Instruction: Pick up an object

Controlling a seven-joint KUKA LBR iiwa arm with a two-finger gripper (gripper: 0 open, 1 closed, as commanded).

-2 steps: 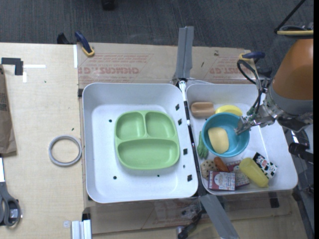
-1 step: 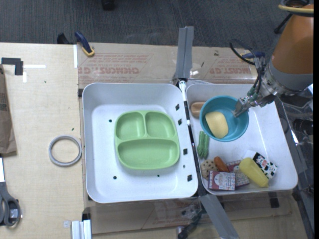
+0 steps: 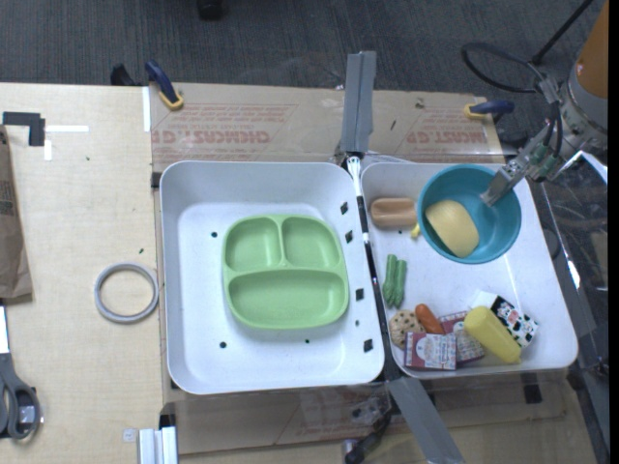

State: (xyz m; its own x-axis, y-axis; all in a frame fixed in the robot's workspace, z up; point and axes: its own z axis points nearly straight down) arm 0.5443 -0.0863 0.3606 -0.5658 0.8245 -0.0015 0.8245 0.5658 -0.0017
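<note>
The right bin (image 3: pixel 544 293) holds a blue bowl (image 3: pixel 505 232) with a pale yellow rounded piece (image 3: pixel 453 226) inside it. Beside the bowl lies a hot-dog bun (image 3: pixel 392 211), and below it are green beans (image 3: pixel 395 280). Along the bin's front sit a carrot (image 3: pixel 428 318), a cookie (image 3: pixel 401 327), a small packet (image 3: pixel 431 352), a yellow oblong item (image 3: pixel 493 334) and a cow-patterned carton (image 3: pixel 513 319). My gripper (image 3: pixel 501 188) reaches in from the upper right and hangs over the bowl's far right rim. Nothing shows in its grasp.
The left bin (image 3: pixel 176 259) carries a green divided plate (image 3: pixel 285 272). A tape ring (image 3: pixel 127 291) and scissors (image 3: pixel 14 406) lie on the wooden bench at the left. Clamps (image 3: pixel 164 85) (image 3: pixel 488 109) hold the cardboard behind the bins, and a metal bar (image 3: pixel 359 104) rises between them.
</note>
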